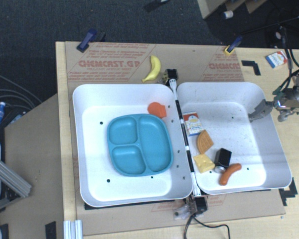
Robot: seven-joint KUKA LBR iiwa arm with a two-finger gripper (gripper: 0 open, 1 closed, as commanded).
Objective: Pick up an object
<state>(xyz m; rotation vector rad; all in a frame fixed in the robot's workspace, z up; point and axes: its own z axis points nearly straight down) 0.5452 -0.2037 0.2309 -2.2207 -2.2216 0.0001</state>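
The gripper [259, 110] hangs at the right bin's [269, 173] far right wall, and whether its jaws are released or clenched I cannot tell. Nothing shows between them.

The likely picks lie to its lower left, in a cluster along the right bin's left side:
- A small printed carton [192, 123], flat and boxy.
- A tan wedge like a cracker [205, 141].
- A yellow cheese-like slab [204, 163].
- A black block [223, 157].
- An orange sausage [229, 173], smooth, its long axis running diagonally.

The left bin [89, 183] holds a glossy blue divided plate [139, 144] with 3 sections and an orange lump [157, 109]. A plastic banana [153, 69] rests on the counter [70, 133] beyond.
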